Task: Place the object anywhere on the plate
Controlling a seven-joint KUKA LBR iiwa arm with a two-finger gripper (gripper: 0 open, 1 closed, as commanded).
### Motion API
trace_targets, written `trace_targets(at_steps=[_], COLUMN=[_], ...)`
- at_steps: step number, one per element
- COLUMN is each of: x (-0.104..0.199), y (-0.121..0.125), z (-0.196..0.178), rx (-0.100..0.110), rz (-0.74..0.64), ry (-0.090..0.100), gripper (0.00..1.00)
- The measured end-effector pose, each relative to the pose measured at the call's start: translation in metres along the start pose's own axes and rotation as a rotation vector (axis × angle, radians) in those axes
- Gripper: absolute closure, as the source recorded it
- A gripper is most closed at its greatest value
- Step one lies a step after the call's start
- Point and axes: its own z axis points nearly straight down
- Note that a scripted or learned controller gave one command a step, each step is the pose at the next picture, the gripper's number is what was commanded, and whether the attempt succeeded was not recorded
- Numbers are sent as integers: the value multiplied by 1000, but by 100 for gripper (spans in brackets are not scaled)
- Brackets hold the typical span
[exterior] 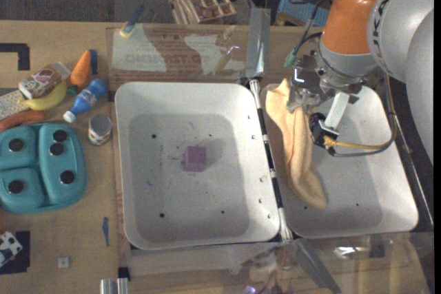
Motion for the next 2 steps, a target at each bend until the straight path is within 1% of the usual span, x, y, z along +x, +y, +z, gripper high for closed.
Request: trace_targets(at_steps=[1,2], x=[59,-8], y=[-54,-62], z=[-22,14], rx=[4,4], rz=[-65,-7], ry=[0,0], gripper=[100,100])
